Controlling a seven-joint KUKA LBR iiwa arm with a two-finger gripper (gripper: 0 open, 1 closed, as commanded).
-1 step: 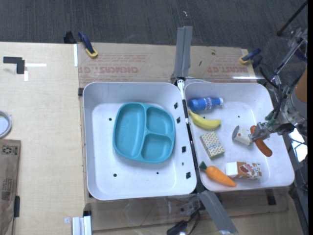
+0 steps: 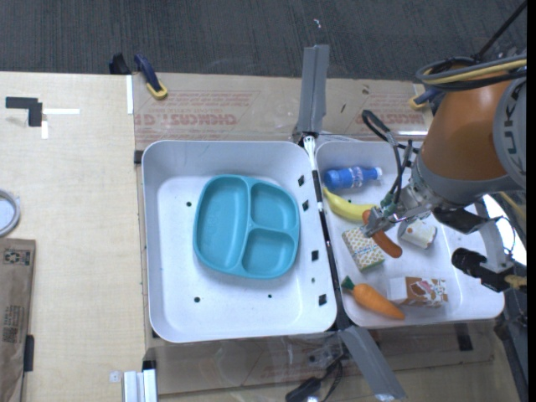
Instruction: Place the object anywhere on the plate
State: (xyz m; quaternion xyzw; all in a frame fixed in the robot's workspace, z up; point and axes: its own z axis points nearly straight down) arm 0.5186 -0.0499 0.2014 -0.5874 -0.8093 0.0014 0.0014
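Right bin [image 2: 494,308]; arm reaching down, end effector [image 2: 378,219] over sausage [image 2: 386,243].

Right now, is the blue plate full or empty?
Empty. All three sections of the plate show bare blue. The banana and carrot lie in the other bin.

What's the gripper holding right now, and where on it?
Cannot tell. The gripper sits low among the banana, sausage and patterned box; no grasp shows.
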